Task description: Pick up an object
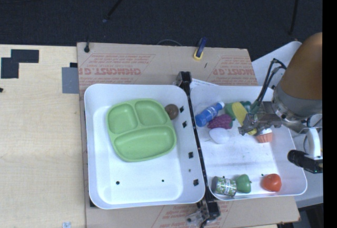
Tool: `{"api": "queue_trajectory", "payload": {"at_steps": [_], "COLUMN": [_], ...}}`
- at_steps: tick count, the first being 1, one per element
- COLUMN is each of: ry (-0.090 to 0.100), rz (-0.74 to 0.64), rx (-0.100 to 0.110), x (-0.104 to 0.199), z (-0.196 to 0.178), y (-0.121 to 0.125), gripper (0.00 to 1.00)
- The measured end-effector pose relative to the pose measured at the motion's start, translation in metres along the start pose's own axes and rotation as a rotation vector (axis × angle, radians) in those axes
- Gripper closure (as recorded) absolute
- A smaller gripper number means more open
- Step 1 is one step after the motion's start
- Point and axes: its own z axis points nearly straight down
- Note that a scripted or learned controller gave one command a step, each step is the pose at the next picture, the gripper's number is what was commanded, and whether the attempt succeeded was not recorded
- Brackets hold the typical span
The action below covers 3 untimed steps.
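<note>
Orange object: the likely target (a judgement, since the task names none); it lies in the right bin, just under the gripper, toward that bin's far right. Only a small orange part shows beneath the fingers, with a pale patch on top.
Its axis: too little of it shows to tell a long axis or which way it points.
Gripper: low over the right bin, directly above the orange object; whether its fingers are parted or closed cannot be told, and nothing is plainly seen between them.
Near neighbours: a yellow item and a purple item lie just beside the gripper on its left, with a white rounded piece below the purple one.
Blue bottle: its long axis runs on a slant, cap toward the upper right, base toward the bin divider.
Further off: a small can, a green item and a red ball sit along the right bin's near edge.
Left bin: holds a green divided plate with a brown ball at its upper right corner.
Risk: the cluster is crowded, so closing could catch the yellow item's edge as well, or nudge the orange object aside and shut on nothing.
Second risk: a rounded, slippery shape (if it is one) may squirt out of a pinch placed off centre.
</note>
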Motion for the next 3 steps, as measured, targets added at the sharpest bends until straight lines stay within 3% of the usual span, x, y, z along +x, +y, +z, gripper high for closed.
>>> {"api": "queue_trajectory", "payload": {"at_steps": [2,3], "ry": [0.001,-0.001], "rz": [-0.001,0.002], "rx": [0.002,0.000], "x": [0.122,0.154], "z": [0.002,-0.012], "y": [0.023,0.037], "gripper": [1.00,1.00]}}
